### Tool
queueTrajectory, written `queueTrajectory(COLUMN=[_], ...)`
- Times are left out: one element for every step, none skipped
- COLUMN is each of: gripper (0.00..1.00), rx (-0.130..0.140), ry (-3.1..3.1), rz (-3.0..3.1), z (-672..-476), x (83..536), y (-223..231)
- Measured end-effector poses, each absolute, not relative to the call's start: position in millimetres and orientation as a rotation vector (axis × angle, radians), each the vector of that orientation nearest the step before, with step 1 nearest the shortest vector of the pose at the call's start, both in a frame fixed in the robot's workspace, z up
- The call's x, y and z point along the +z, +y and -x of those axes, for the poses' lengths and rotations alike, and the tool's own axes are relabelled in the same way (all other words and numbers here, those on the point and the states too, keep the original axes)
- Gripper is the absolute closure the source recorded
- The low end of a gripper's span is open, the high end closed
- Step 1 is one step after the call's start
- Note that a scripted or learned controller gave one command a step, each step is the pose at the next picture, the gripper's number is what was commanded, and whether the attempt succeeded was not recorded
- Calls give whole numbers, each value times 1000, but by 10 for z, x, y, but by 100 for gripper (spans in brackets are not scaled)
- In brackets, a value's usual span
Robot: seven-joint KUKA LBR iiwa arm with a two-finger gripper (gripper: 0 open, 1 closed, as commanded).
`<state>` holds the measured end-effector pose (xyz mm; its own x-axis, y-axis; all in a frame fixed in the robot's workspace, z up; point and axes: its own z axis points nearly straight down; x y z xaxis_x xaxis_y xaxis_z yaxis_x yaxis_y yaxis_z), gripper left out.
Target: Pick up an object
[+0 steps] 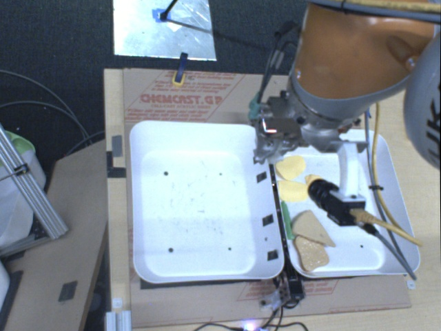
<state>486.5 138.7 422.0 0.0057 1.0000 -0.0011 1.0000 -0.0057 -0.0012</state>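
One arm point(358, 40), reaching in from the right, bent low over the far left corner of the right bin point(362, 250). Its gripper point(265, 150) hangs at the rim shared with the left bin point(200, 198); whether released or clenched cannot be told. Right bin contents, along its left edge: two yellow slices point(292, 165), two tan wedges point(313, 227), one green strip point(286, 216).

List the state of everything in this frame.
gripper: low over far left corner of right bin.
yellow pieces: lying flat, overlapping, in right bin.
tan wedges: lying flat, one overlapping the other.
green strip: lying along right bin's left wall.
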Motion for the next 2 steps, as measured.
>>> queueTrajectory(gripper=[100, 100], rx=[-7, -7], ry=[-2229, -2220], rz=[2217, 2229], z=[-4876, -4935], x=[4350, 4680], y=[1428, 871])
